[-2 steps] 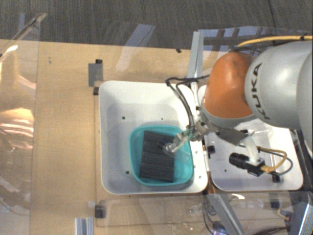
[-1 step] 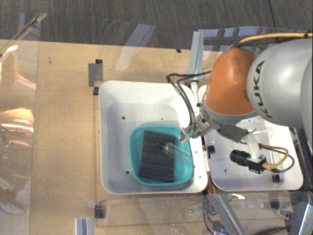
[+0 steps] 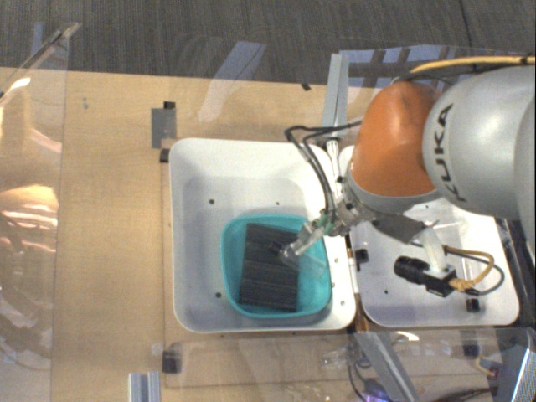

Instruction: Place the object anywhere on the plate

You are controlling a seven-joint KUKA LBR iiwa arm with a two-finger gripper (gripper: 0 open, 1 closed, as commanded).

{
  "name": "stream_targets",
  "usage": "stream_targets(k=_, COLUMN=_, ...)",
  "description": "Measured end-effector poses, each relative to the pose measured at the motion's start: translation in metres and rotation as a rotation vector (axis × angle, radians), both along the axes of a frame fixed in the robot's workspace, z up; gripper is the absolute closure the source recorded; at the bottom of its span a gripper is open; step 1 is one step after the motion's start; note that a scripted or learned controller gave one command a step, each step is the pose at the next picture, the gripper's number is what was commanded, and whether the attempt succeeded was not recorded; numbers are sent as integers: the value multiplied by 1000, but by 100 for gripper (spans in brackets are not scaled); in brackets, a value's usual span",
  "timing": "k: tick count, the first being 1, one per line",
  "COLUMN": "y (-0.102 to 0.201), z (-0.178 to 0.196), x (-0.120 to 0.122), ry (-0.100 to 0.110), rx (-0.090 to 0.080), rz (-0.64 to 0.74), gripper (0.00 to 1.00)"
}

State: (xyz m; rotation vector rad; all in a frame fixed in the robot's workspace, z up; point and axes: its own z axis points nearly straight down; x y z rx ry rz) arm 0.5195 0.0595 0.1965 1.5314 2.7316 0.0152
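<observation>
A teal plate (image 3: pixel 239 241) lies in the left white bin (image 3: pixel 201 199), toward its front right. On the plate rests a dark ribbed rectangular object (image 3: pixel 264 275), covering much of the plate's middle. My gripper (image 3: pixel 295 248) reaches in from the right and sits over the plate's right part, at the upper right corner of the dark object. The fingers are pale and partly see-through, and the wrist above hides how they stand.
The right white bin (image 3: pixel 419 304) lies under the arm's big grey and orange body (image 3: pixel 419 149). A metal post (image 3: pixel 335 99) rises behind the bins. The wooden bench (image 3: pixel 92 224) stretches off to the left, with small clamps at the bin corners.
</observation>
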Motion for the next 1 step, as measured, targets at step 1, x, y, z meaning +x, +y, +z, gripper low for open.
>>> stream_targets(k=1, y=1, z=11, x=2, ry=-7, rx=2, rz=0, gripper=100)
